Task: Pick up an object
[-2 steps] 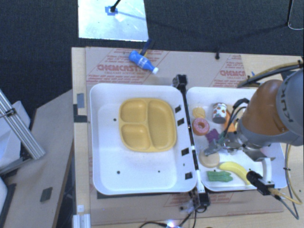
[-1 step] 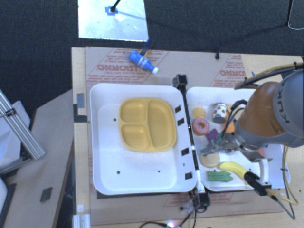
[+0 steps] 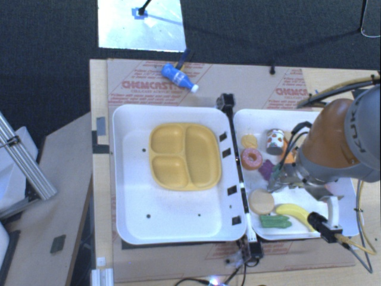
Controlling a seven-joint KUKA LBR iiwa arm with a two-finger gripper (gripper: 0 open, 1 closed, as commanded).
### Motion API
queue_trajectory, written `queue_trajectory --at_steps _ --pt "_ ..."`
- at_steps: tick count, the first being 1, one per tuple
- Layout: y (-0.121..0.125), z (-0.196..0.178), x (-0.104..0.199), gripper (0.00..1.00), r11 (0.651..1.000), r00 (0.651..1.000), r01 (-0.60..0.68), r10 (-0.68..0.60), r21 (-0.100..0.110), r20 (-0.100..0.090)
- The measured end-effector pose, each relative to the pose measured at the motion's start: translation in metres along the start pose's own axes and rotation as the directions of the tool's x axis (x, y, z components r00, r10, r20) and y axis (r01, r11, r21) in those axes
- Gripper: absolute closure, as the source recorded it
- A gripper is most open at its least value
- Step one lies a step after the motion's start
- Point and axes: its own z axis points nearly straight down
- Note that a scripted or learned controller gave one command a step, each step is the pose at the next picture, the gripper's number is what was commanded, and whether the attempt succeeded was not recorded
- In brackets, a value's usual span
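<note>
The gripper (image 3: 278, 180) is lowered into the right bin (image 3: 351, 222) beside the purple toy (image 3: 266, 170) and pink doughnut (image 3: 252, 158), seemingly to reach them; its grip cannot be told.

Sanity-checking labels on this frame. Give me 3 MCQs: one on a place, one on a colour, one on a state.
1. Where is the yellow divided plate?
A. in the left bin
B. in the right bin
C. on the bench outside the bins

2. What colour is the bottle lying on the board behind the bins?
A. red
B. blue
C. green

3. How does the banana lie?
A. on the floor of the right bin
B. on the yellow plate
C. stacked on the donut

Key: 1 A, the plate sits in the middle of the left bin. 2 B, its body is blue with a white end. 3 A, it rests near the right bin's front edge, next to a green item.
</note>
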Motion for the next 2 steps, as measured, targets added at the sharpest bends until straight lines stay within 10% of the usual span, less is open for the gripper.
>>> queue_trajectory --at_steps 2 --pt "-0.006 -0.109 0.003 1.00 1.000 1.000 0.001 -0.001 0.000 0.005"
